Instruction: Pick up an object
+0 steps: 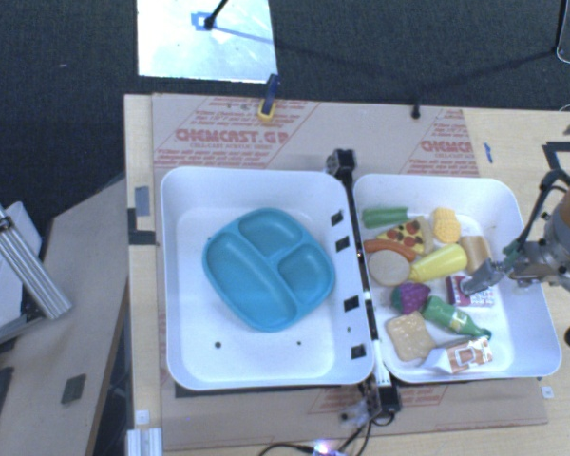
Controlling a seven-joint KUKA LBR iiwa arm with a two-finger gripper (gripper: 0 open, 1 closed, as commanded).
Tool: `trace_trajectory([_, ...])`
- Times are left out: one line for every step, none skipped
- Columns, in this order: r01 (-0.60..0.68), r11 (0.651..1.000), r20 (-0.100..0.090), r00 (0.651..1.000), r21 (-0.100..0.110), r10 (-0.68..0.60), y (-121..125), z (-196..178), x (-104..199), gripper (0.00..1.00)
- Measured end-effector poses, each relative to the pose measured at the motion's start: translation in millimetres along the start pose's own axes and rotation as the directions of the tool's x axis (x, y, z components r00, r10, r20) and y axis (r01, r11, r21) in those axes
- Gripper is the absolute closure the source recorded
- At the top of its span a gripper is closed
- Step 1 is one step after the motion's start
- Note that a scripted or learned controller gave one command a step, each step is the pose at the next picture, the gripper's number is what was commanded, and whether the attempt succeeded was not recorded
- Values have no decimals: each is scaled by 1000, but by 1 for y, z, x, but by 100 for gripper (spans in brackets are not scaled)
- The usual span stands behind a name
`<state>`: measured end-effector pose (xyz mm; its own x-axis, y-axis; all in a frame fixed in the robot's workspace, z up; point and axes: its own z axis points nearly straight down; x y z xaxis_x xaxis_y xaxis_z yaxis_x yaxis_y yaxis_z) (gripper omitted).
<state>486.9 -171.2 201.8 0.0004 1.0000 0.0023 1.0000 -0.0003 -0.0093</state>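
The right bin [532, 340] holds several toy foods: a green bean pod [385, 216], a corn cob [445, 224], a pizza slice [404, 238], a yellow piece [439, 261], a purple piece [411, 297], a green bottle-like piece [453, 315], a toast slice [410, 335] and a small carton [470, 354]. My gripper [477, 279] reaches in from the right and hangs low over a small red-and-white box [484, 297], just right of the yellow piece. I see nothing held in it.
A blue divided plate [268, 267] lies in the left bin [185, 350]. A black divider strip [354, 255] runs between the bins. A tan bread piece [475, 251] sits just behind the gripper. Cardboard covers the bench behind the bins.
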Motion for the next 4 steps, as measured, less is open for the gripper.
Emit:
trace_trajectory([3, 1000, 2, 1000, -8, -3, 2, -4, 0, 0])
trace_trajectory([2, 1000, 1, 1000, -6, -2, 0, 40, -1, 0])
trace_trajectory([2, 1000, -1, 1000, -5, -2, -3, 102, 2, 0])
trace_trajectory([1, 1000, 2, 1000, -10, -1, -2, 117, 2, 0])
